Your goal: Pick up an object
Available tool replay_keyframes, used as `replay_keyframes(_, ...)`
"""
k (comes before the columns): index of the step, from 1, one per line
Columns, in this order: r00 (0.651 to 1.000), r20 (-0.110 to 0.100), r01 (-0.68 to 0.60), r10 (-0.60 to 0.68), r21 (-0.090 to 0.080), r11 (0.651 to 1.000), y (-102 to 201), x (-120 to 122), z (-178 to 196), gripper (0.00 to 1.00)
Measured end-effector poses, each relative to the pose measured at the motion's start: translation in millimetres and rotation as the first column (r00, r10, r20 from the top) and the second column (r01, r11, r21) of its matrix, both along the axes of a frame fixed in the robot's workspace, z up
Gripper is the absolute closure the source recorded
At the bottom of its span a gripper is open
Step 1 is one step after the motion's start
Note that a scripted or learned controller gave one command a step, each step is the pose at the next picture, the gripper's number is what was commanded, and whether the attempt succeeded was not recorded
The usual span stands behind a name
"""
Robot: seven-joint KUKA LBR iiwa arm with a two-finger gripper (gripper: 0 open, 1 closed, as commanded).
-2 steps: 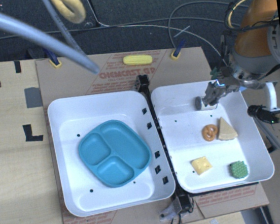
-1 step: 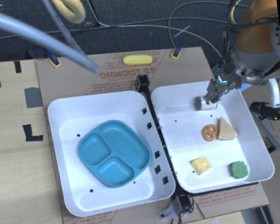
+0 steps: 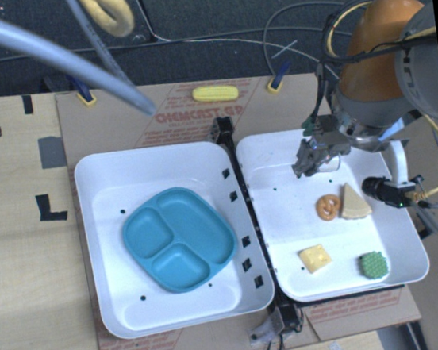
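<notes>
Your pincer [image 3: 311, 160] is hanging over the upper part of the right bin [image 3: 268, 152], dark and foreshortened from this angle; you cannot tell how it is set, and nothing is showing in its grip. The arm [image 3: 382, 45] is reaching in from the right, its orange band sitting above the wrist, cables looping around it.

Below the pincer and apart from it, you are looking at a small orange pretzel-shaped piece [image 3: 328, 208] lying on the bin floor. Just to its right, touching or nearly so, a tan wedge [image 3: 355, 203] is lying flat. Farther toward the near edge, a pale yellow block [image 3: 316, 258] is sitting by itself. In the near right corner, a green knobbly piece [image 3: 372, 265] is resting close to the bin wall. All four are lying loose in the right bin.

Across the divider, the left bin [image 3: 98, 226] is carrying a blue compartment tray [image 3: 179, 238], turned at a slant, lying flat near the middle.

Both bins are sitting on a sheet of brown cardboard [image 3: 187, 114] spread on the counter [image 3: 19, 236]. Beyond the bins, on the cardboard, a yellow banana-like piece [image 3: 215, 94] is lying crosswise. A grey pole [image 3: 51, 52] is slanting across the upper left of your view.
</notes>
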State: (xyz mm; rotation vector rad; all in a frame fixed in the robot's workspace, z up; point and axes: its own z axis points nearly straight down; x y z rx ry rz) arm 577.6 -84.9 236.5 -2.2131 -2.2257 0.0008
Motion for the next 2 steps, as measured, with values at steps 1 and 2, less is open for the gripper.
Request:
replay_keyframes(1,1.0,-0.001,0.001,-0.001,0.0,1.0,44.8,-18.5,-5.7,1.0)
replay_keyframes(2,1.0,0.001,-0.002,0.002,0.0,1.0,103.4,-22.9,-0.5,1.0)
